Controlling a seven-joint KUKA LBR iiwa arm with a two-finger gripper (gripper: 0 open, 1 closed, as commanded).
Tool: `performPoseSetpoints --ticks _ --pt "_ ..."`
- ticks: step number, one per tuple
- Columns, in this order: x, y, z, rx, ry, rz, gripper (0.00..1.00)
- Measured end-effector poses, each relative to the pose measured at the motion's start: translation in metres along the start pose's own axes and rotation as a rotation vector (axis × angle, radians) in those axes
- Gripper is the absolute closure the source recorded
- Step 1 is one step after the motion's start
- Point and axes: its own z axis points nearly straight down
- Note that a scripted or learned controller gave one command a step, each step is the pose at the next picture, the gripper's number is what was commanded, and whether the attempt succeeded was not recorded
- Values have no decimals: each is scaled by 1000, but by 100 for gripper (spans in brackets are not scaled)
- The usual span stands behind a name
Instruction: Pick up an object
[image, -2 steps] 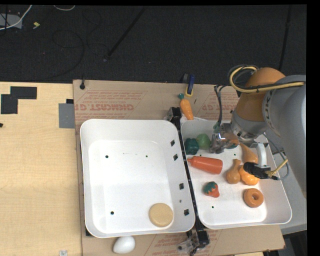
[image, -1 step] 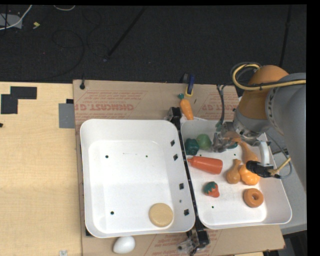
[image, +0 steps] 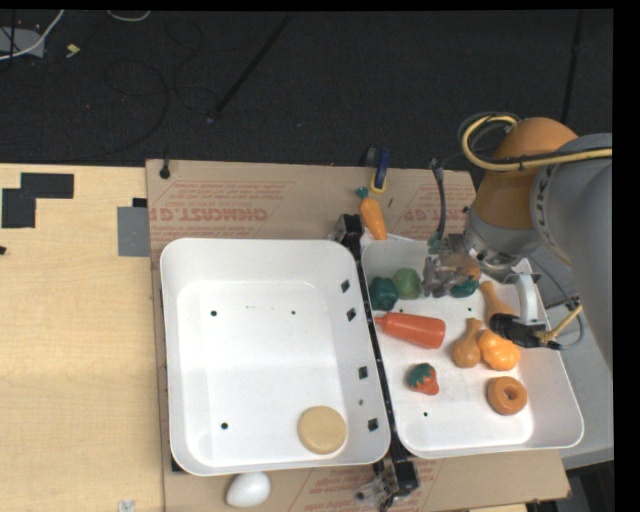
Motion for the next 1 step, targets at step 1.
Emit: performPoseSetpoints --ticks 1 --pt "-1 -1 2 6 -1 -1 0"
